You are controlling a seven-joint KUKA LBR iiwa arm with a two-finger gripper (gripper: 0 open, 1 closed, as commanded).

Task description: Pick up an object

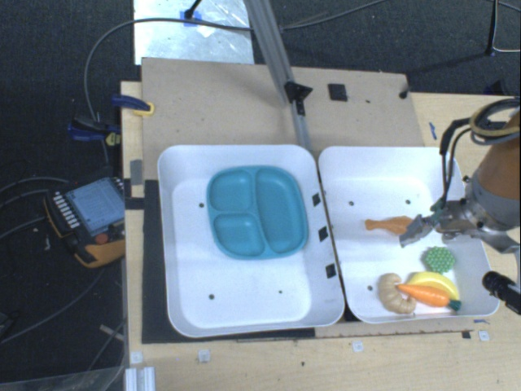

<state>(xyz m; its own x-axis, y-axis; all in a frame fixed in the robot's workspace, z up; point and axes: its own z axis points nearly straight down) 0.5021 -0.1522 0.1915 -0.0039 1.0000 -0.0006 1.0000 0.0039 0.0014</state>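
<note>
Camera view, looking down at a slant on the tabletop and its two white bins. I see the tool low in the right bin, near that bin's right wall, with the grey arm entering from the tabletop's right edge. I cannot tell from this angle how the tool is set, and I see nothing carried in it.

The nearest candidate, as I judge it, is the orange toy drumstick, lying flat on the bin floor toward the bin's middle. It sits just beside the tool, on the side facing the left bin, with its thicker end apparently touching or almost under the tool tip; I cannot say which. Its long axis runs roughly parallel to the tabletop's front edge, thin end pointing to the left bin. It looks slim, smooth and low, so I expect a grasp across its narrow width to suit it.

A cluster lies in the right bin's front right corner: a green round object, a yellow banana, an orange carrot laid over it, and a tan peanut-shaped piece. These touch one another.

The left bin holds a blue divided plate, well apart from the tool.
</note>
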